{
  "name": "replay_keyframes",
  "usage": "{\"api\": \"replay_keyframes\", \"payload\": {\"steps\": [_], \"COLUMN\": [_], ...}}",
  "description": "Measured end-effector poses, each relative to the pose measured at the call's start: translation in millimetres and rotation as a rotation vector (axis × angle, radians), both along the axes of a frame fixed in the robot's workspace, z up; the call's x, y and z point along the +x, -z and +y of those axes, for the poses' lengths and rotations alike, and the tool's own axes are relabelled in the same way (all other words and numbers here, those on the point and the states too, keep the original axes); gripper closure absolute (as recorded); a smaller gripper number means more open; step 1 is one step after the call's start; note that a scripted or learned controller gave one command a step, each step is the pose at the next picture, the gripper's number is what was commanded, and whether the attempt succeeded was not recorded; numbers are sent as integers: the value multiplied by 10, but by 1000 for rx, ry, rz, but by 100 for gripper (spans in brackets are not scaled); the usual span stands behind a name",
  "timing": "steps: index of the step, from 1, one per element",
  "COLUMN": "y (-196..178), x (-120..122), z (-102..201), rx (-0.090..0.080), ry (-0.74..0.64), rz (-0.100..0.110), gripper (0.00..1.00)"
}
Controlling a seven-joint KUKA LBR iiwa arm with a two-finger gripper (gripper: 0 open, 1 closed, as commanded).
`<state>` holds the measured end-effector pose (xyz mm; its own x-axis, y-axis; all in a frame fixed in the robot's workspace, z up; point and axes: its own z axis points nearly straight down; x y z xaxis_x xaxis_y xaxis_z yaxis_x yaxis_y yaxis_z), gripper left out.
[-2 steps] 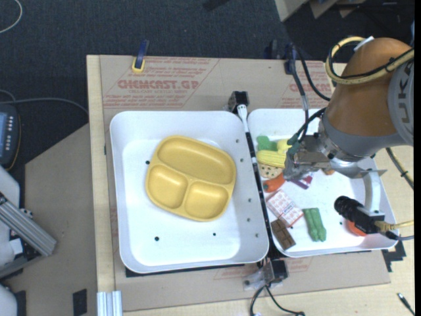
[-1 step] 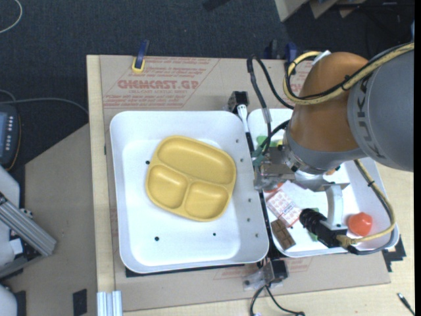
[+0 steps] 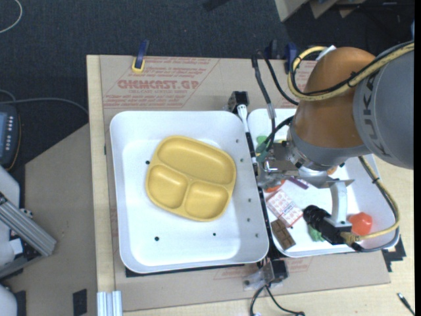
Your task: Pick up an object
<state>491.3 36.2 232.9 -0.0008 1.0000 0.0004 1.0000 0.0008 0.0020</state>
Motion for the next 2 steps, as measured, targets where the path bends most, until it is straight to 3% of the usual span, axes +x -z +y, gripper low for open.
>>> {"api": "replay_keyframes", "payload": {"steps": [2], "y": [179], "x": [22], "z": [68], "rx": [0], "ry": [1], "rz": [2], "gripper": [100]}}
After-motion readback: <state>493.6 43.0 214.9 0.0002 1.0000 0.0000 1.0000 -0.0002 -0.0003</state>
